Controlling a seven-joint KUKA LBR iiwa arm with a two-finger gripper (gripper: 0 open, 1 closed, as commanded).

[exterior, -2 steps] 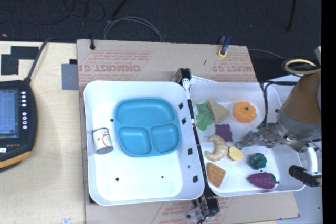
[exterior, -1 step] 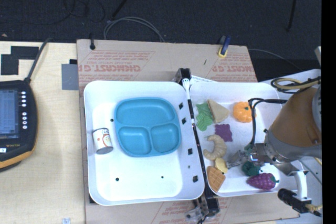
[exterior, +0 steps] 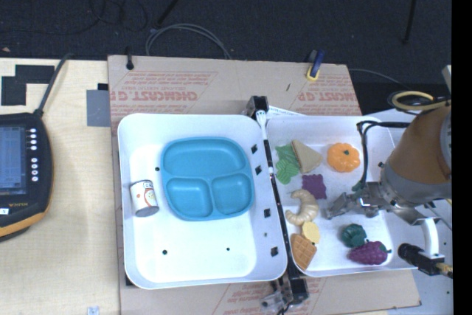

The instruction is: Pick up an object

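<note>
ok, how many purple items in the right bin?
2: purple grapes mid-bin beside the cashew-shaped piece, and a purple eggplant at the near edge. The arm may hide more.

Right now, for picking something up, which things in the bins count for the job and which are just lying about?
For the job:
gripper over the right bin
toy pumpkin
purple grapes
dark green toy
purple piece
green leafy toy

Just lying about:
blue tray in the left bin
small can
tablet
</note>
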